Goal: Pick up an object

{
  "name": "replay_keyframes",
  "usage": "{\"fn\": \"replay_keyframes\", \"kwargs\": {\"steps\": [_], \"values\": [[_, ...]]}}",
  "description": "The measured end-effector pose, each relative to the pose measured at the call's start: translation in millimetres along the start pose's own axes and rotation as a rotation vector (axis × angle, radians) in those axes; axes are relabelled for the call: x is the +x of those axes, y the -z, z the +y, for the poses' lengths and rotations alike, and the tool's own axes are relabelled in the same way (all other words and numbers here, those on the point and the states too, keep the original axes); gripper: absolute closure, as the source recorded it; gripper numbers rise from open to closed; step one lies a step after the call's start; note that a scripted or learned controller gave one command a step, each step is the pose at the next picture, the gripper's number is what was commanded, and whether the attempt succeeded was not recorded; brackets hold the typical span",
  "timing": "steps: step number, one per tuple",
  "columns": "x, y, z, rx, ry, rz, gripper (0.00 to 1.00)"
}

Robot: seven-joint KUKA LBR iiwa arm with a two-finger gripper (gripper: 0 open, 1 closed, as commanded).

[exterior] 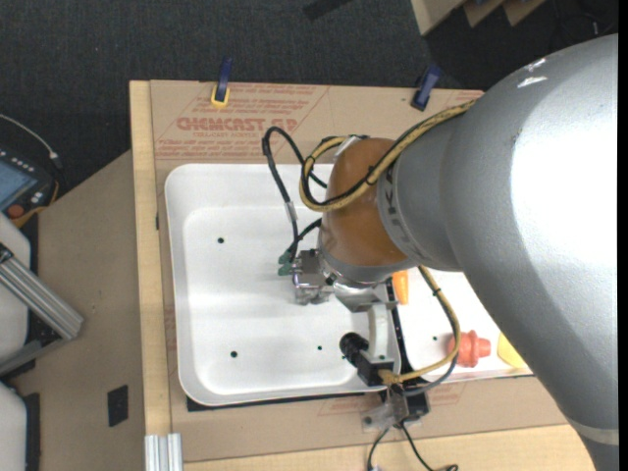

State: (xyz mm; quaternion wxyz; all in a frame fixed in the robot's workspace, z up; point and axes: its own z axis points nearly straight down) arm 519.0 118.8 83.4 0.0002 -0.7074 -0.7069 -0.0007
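Resting on a cardboard sheet (245, 106) over the desk (147, 263), left white bin (226, 292) beside dark carpet floor (118, 27). Hanging over that bin's right edge, claw (312, 285); grip state impossible to tell.

The arm (530, 184) has a smooth grey shell with a soft satin sheen; its orange band (358, 214) looks glossier. The left bin (196, 292) is smooth white plastic, faintly shiny. The table (157, 165) is covered in matt brown cardboard with red print. The cables (285, 180) have smooth black and yellow sheaths. The red-orange object (471, 348) looks like smooth plastic.
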Motion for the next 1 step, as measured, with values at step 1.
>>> {"fn": "replay_keyframes", "kwargs": {"steps": [1], "values": [[80.8, 35.3, 19.4, -0.005, 0.009, 0.003, 1.00]]}}
